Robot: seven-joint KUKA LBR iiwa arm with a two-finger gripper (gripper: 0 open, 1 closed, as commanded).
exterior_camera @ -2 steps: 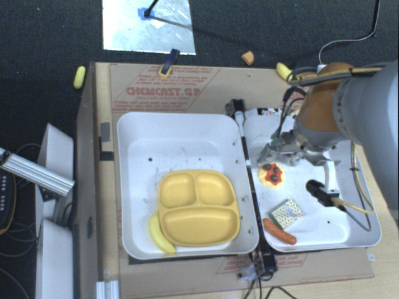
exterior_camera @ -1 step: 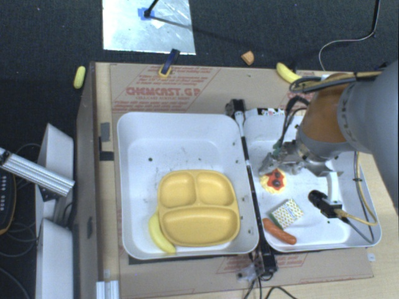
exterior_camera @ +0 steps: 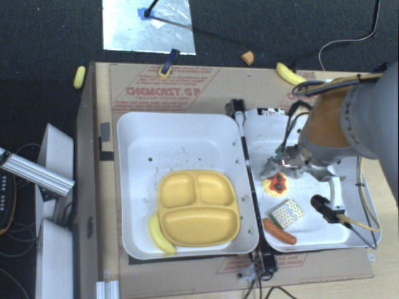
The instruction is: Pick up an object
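1. So far nothing is lifted, as I read it: the tool (exterior_camera: 282,165) sits low in the right bin (exterior_camera: 355,240), and no object shows between its fingers. Whether those fingers are apart or together cannot be told from this slanted look down.

2. Closest candidate is the small yellow toy with red and orange marks (exterior_camera: 275,184), lying just at the tool's 6 o'clock, touching or nearly so; which of the two cannot be told.

3. Further toward 6 o'clock in the same bin lie a checkered yellow-green block (exterior_camera: 287,212) and, beyond it near the bin's front edge, an orange sausage-shaped piece (exterior_camera: 280,230). Both rest flat on the bin floor.

4. At the tool's 9 o'clock, the left bin (exterior_camera: 134,167) holds a yellow divided tray (exterior_camera: 198,205) with a banana (exterior_camera: 158,235) tucked against its 7 o'clock corner.

5. Outside the bins, a second banana (exterior_camera: 289,73) lies on the surface (exterior_camera: 162,92) at the tool's 12 o'clock.

6. What is left, in my judgement: close on the chosen piece, confirm the grip, and raise it clear of the bin.
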